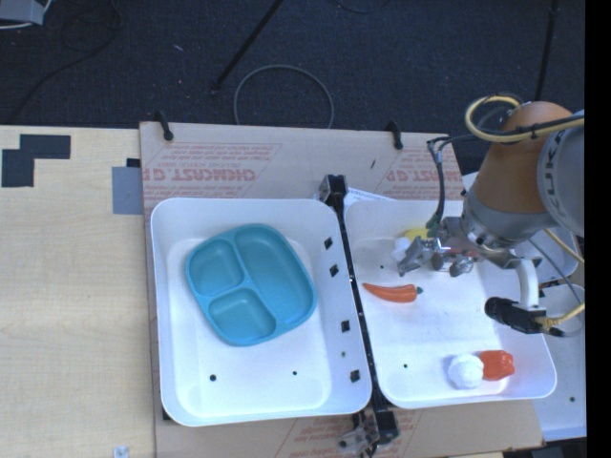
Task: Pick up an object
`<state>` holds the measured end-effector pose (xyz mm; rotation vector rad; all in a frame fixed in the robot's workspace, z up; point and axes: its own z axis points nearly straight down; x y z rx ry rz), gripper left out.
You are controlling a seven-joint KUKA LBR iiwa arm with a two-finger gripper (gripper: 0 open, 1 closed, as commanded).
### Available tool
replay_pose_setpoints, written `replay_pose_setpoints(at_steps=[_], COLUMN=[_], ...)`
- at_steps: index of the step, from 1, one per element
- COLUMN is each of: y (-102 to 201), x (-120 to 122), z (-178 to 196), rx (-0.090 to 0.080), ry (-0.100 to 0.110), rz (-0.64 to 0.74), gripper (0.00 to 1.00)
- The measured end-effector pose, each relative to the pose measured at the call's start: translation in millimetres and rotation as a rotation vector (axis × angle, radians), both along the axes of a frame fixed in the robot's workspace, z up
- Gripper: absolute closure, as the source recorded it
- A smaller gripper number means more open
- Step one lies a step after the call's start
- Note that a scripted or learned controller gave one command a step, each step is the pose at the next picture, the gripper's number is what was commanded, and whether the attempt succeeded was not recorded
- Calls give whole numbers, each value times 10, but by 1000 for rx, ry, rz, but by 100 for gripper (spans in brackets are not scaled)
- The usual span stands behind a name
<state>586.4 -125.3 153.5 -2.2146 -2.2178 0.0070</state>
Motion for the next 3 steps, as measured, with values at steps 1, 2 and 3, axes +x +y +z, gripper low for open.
replay_pose_setpoints(at_steps=[1, 2, 3], y=[90, 99, 80], x=[-44, -5, -49], z=[-517, -615, -557], rx=[0, -1, -1], ry=[-2, -17, -4], rz=[-4, -2, -6], gripper=[0, 0, 100])
